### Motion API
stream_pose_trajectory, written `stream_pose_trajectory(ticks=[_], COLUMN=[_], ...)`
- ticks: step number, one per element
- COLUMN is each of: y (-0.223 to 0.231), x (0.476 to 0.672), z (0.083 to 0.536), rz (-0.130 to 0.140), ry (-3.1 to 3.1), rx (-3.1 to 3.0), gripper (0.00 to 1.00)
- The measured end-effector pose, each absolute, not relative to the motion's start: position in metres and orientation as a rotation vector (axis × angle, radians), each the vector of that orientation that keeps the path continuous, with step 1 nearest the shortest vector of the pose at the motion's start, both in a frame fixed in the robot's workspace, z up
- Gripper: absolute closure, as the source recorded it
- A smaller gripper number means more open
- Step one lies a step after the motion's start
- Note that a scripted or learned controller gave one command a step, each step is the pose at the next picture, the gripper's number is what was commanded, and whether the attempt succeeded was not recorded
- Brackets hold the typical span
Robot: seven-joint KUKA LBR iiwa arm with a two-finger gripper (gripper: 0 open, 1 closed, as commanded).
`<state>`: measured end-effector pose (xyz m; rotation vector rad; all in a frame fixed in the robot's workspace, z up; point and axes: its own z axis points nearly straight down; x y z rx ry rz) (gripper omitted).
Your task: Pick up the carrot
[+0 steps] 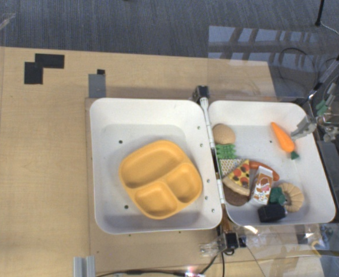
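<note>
The orange carrot (282,137), with a small green stub at its lower end, lies in the upper right part of the right bin (325,180), tilted from upper left to lower right. My gripper (308,126) reaches in over the bin's right rim, just right of the carrot's upper half and close beside it. Nothing is visibly held in it. The arm behind it runs off the right edge.
A yellow divided plate (160,179) lies in the left bin (108,126). Below and left of the carrot are a tan roll (223,134), a green piece (226,152), a pizza slice (241,175), a small carton (263,184), a braided pastry (293,195) and a black item (271,213).
</note>
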<state>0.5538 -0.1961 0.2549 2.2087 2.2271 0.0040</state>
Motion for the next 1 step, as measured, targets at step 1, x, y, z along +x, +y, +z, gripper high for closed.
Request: stream_pose_trajectory(ticks=[1], y=[-0.2005], x=[0.6168], z=[0.0993], rz=[0.002], ry=[1.998], rx=[2.433], gripper=[0.00])
